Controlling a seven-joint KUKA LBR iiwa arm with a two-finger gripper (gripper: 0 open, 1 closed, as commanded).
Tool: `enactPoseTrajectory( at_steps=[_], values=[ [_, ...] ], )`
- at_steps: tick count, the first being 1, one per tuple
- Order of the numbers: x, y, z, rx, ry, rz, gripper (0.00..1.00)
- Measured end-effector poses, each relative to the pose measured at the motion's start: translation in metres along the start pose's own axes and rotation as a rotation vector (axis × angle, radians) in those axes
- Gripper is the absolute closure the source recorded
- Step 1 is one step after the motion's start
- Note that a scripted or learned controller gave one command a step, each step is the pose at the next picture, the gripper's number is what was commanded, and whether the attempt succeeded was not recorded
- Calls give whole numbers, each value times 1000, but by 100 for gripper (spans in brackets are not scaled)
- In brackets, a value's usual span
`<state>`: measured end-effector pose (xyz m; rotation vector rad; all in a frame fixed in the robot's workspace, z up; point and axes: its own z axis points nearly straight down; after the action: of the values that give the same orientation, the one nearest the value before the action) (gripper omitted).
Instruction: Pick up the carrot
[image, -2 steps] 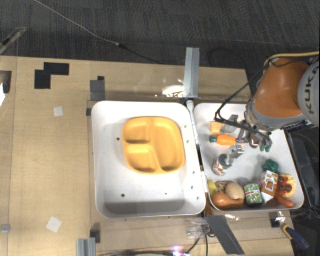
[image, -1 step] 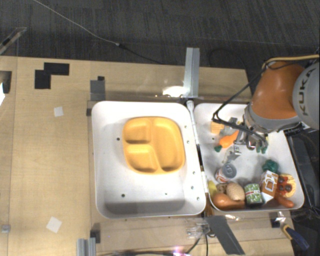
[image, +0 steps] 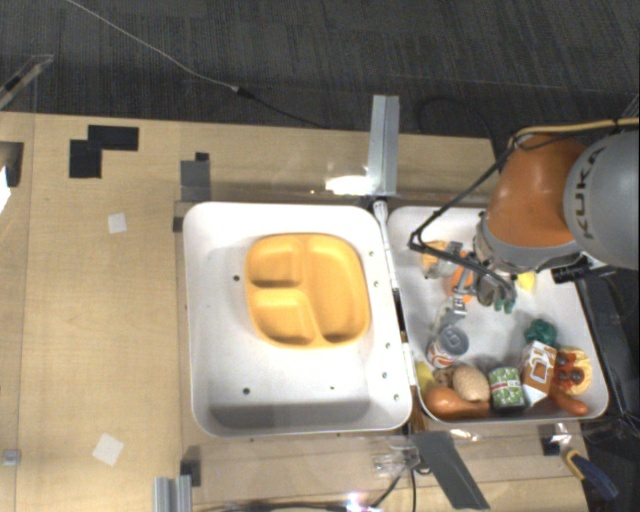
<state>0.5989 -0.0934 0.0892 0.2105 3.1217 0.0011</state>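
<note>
Left bin (image: 210, 300) holds a yellow divided plate (image: 303, 288), centre. Right bin (image: 592, 330): gripper (image: 487, 290) hangs over its middle, near the far edge; can't tell if it's open or closed, and nothing visibly held. Carrot (image: 568, 403), as best judged, is the orange piece in the bin's near right corner, by a juice carton (image: 539, 366). It lies toward the near edge and right of the gripper, long axis roughly along the near edge, partly hidden among other food
</note>
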Motion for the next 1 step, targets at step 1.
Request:
enactPoseTrajectory(
  at_steps=[1],
  values=[
    [-14,4,1,1,1,451,0]
  ],
)
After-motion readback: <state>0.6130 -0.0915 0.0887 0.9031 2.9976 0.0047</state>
